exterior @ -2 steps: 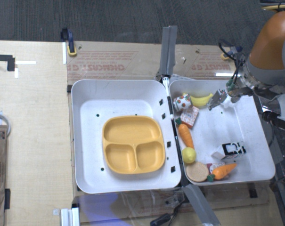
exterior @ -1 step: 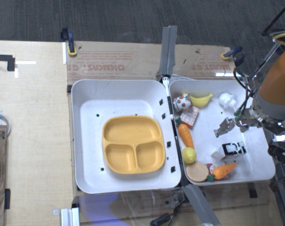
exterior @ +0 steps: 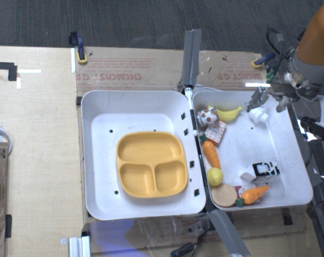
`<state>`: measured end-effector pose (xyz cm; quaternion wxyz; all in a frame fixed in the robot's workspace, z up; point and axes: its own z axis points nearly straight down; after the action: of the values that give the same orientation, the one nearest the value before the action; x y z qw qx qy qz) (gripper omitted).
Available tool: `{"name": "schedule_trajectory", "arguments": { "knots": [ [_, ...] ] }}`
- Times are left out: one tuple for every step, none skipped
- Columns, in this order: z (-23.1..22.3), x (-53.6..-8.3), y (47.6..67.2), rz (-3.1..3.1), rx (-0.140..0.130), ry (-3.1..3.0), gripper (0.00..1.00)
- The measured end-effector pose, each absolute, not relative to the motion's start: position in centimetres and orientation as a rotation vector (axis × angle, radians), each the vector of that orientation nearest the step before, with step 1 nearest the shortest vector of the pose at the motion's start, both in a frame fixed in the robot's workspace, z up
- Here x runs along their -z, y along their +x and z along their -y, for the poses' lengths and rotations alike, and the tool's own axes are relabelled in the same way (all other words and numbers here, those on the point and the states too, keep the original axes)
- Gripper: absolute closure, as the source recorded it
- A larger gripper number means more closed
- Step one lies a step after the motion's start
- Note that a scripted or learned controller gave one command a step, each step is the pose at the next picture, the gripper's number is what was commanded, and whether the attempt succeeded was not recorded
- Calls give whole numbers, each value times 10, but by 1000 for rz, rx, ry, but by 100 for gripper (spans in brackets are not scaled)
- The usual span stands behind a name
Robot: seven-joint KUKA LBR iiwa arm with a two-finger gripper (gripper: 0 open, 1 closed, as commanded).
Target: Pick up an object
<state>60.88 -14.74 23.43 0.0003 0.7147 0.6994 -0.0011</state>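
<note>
1 gripper over right bin, white object just below

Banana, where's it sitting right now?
The banana lies near the far edge of the right bin, beside the spotted ball, left of the gripper.

We see the left bin holding a yellow divided tray. The right bin contains a banana, two carrots, a lemon and a white object, above which the hand hovers at the far corner.
</note>
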Motion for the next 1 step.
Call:
{"name": "schedule_trajectory", "arguments": {
  "knots": [
    [153, -196, 532, -2156, 6, 2289, 0]
  ]
}}
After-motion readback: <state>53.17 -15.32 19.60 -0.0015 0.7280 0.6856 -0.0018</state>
